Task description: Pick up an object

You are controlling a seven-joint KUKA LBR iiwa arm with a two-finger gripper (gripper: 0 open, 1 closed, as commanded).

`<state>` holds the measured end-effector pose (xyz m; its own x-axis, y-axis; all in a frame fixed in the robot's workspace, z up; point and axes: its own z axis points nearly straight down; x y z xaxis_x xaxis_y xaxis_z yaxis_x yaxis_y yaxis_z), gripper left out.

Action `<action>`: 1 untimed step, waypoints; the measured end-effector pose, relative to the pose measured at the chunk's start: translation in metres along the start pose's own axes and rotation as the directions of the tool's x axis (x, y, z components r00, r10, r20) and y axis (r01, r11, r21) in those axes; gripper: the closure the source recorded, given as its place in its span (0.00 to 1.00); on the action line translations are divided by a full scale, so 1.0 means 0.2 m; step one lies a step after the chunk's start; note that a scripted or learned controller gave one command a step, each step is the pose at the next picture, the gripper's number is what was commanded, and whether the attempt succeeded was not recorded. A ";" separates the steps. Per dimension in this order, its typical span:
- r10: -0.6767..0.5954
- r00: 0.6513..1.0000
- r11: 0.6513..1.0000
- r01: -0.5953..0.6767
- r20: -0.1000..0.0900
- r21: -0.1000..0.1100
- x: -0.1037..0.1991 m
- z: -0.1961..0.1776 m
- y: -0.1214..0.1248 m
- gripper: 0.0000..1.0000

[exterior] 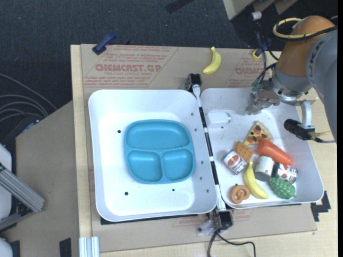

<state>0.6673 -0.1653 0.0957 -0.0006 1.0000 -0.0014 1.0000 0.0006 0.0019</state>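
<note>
Evidently the hand hangs over the right bin's bare far corner, its grip unreadable, because the toy food crowds the near side.

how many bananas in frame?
2. One banana lies on the brown board behind the bins. The other banana is in the right bin, in the toy-food pile. More might be hidden under that pile.

Blue tray; orange carrot; yellow banana.
</note>
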 end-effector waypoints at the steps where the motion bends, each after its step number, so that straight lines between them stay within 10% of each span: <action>1: 0.000 1.000 1.000 0.000 0.000 0.001 0.00 0.00 0.00 0.00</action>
<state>0.6672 -0.1653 0.0954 -0.0006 1.0000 -0.0013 1.0000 0.0006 0.0013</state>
